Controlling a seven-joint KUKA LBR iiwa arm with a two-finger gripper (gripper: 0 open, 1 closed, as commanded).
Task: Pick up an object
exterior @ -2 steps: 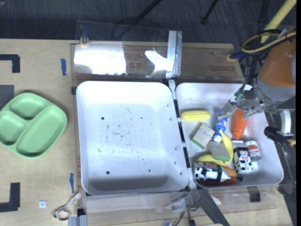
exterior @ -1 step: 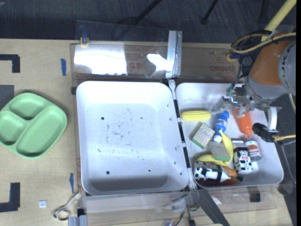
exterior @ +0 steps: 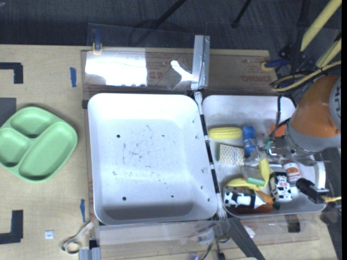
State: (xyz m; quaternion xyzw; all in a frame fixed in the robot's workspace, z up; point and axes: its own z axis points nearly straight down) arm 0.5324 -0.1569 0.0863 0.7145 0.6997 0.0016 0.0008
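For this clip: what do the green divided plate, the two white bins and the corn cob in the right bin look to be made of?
Green divided plate: likely moulded plastic, matte, with soft rounded compartment edges and an even colour. Left bin and right bin: probably thin formed plastic, semi-gloss, with rounded corners and scuff marks on the left one's floor. Corn cob: seemingly a plastic toy, uniformly yellow and smooth, though it is too small to be sure.

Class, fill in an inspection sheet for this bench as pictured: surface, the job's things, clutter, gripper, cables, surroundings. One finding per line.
Surface: wooden bench bearing two white bins.
Job's things: corn cob, blue bottle, banana and cow toy crowded in the right bin.
Clutter: green divided plate left of the left bin.
Gripper: gripper low over the right bin's pile.
Cables: yellow and black cables at upper right.
Surroundings: dark carpet beyond the bench.
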